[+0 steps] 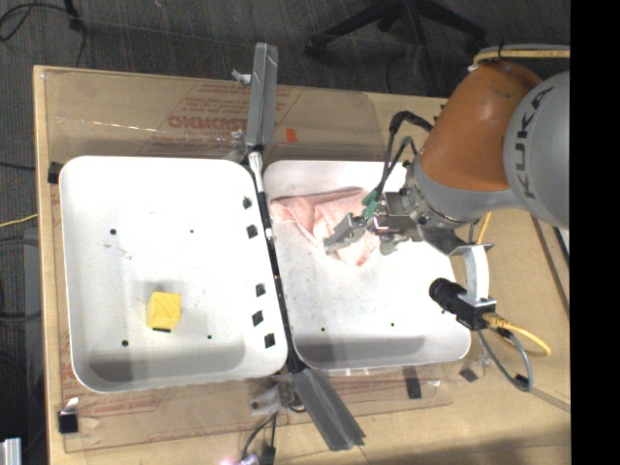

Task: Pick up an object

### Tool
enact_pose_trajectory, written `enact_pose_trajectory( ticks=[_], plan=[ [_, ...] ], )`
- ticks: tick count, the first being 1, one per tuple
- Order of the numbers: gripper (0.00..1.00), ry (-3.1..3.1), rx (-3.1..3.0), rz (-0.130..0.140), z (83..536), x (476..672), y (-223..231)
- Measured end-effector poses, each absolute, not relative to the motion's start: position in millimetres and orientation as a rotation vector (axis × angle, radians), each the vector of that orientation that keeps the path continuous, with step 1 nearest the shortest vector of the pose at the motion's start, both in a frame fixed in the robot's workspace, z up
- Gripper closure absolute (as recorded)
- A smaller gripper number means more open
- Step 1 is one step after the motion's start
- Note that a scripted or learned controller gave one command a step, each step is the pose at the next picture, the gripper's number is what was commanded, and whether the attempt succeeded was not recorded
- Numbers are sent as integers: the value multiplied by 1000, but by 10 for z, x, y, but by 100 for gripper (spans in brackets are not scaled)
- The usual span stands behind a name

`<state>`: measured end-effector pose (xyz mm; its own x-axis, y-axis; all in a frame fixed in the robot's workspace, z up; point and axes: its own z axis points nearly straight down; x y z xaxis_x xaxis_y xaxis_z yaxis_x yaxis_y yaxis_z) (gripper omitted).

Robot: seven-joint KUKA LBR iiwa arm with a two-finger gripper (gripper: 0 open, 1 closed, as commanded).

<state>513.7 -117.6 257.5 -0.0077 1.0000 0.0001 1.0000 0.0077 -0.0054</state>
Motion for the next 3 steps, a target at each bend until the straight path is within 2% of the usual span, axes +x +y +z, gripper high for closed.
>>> enact_pose_trajectory(
  ticks=[1,2,3],
  plan=[
    [0,-2383,-2043,4,1621,5448,-1397],
    [0,-2061,-2377,-3,954,6082,-1665],
    [0,-2502,-1908,-2,957,6324,-1540]
  ],
)
